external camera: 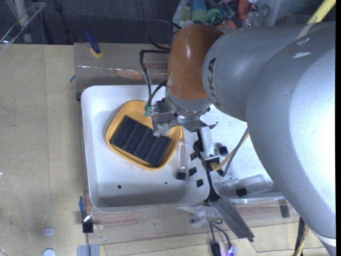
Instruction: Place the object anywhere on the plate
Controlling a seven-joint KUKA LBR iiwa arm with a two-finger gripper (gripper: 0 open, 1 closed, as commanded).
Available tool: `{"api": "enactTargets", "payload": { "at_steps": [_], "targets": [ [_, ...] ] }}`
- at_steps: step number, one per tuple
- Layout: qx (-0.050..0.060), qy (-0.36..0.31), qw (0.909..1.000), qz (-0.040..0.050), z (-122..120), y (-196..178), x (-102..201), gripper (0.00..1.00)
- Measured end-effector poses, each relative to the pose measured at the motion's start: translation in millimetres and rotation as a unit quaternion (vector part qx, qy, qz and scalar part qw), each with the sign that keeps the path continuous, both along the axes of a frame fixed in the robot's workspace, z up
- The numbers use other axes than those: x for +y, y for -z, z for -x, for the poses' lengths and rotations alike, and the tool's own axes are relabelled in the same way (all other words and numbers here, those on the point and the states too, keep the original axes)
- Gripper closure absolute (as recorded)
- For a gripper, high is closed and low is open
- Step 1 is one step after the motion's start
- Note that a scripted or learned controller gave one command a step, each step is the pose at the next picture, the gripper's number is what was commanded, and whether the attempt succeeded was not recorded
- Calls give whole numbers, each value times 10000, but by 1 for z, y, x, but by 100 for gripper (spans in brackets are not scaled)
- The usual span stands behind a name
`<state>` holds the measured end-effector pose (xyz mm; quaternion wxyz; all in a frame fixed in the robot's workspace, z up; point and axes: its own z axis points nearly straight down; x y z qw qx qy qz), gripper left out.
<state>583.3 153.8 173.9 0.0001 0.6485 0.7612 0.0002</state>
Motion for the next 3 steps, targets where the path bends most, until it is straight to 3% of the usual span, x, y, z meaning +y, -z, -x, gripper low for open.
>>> {"api": "enactTargets", "payload": {
  "at_steps": [1, 2, 3],
  "targets": [
    [0, -398, 9992, 4, -58, 4, -31, 100],
    [18, -784, 9969, 0, -17, -5, -1, 100],
    [-12, -1508, 9886, 3, -32, -14, 2, 100]
  ]
}}
